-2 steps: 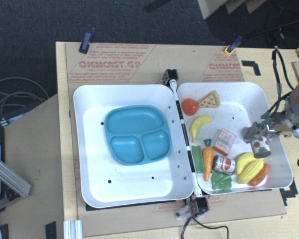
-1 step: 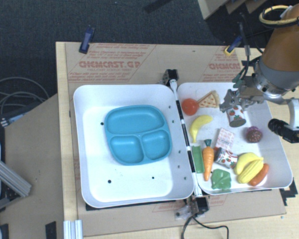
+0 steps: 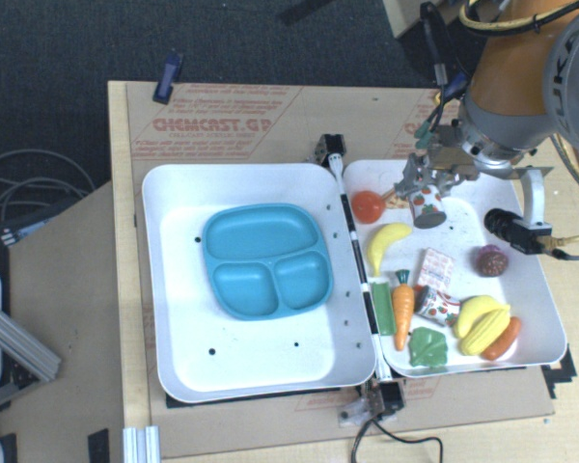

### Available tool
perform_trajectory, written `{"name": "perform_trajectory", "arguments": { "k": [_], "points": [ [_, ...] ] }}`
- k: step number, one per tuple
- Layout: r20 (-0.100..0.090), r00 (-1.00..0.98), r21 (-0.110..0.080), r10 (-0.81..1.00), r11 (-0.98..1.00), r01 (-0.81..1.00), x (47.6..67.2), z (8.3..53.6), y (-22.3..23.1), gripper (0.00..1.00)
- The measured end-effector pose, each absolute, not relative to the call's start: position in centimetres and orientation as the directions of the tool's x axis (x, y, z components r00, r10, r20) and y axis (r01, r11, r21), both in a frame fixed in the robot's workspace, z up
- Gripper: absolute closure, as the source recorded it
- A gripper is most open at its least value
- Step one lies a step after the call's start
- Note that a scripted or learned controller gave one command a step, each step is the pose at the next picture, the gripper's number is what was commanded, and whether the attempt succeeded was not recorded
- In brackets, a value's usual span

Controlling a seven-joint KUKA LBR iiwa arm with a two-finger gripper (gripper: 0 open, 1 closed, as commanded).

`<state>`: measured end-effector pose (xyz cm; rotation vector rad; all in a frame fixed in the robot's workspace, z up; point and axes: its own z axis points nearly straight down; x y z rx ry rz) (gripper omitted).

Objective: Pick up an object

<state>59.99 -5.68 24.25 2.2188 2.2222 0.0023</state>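
The gripper (image 3: pixel 427 183) is seen over the far part of the right bin (image 3: pixel 545 302); whether it is apart or together cannot be told. A tomato (image 3: pixel 369 205) lies just left of it by the divider. A banana (image 3: pixel 386 243), carrot (image 3: pixel 403 313) and plum (image 3: pixel 492 260) lie nearer. Open floor is left along the right edge. The left bin (image 3: pixel 174 287) carries a blue tray (image 3: pixel 267 260).

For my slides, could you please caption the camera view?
Gripper hovers over the toy-filled right bin; a blue tray sits in the left bin.
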Motion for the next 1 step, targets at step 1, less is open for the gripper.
{"name": "perform_trajectory", "arguments": {
  "k": [1],
  "points": [
    [0.001,-0.001,-0.003,1.0,0.001,1.0,57.88,20.6,-0.62,1.0]
  ]
}}
